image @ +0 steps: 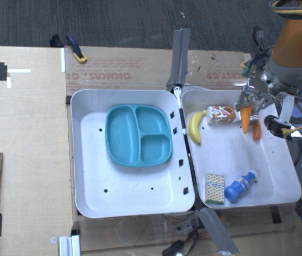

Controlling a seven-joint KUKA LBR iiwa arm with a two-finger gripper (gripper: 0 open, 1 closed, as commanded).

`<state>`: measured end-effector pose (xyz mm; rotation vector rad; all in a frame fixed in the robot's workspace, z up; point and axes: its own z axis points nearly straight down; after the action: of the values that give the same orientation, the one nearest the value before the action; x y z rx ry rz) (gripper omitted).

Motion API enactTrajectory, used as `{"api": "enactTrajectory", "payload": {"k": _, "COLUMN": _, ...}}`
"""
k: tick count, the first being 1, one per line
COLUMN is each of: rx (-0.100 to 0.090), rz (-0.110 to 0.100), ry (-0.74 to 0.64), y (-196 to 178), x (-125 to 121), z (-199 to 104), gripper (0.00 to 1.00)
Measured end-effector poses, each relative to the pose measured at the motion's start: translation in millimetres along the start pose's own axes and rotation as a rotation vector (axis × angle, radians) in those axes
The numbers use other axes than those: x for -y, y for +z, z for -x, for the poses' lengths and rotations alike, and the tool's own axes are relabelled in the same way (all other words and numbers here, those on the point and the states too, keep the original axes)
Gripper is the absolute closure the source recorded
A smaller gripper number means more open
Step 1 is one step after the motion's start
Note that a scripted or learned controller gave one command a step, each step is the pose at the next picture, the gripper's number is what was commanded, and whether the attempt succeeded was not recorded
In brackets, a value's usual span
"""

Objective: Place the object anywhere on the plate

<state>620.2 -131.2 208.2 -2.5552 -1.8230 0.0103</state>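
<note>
I see the gripper low over the far part of the right bin, and I cannot tell from this slanted view whether it is open or closed on something. Just under it lies an orange carrot, long and thin, pointing roughly toward me, with a second orange piece just beside it. I judge that the carrot is the object to move, because the gripper is directly at its far end. It looks like a plastic toy, so probably light and stiff, but smooth and rounded, and it may roll or slip out when it is squeezed. I would take it across the thick part near the middle, not at the narrow tip, so that it does not swing. A small brown and white packet lies near it on the left, and a banana beyond that, so the approach must be narrow. The blue plate lies in the left bin, well apart from the carrot. To reach it, the carrot must be lifted over the wall between the two bins.
</note>
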Motion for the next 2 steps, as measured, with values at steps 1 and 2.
{"api": "enactTrajectory", "payload": {"k": 1, "rx": -0.002, "rz": 0.001, "ry": 0.039, "y": 3.0, "x": 3.2, "z": -16.8, "gripper": 1.0}}
{"api": "enactTrajectory", "payload": {"k": 2, "rx": 0.0, "rz": -0.001, "ry": 0.042, "y": 19.8, "x": 28.9, "z": -85.6, "gripper": 1.0}}
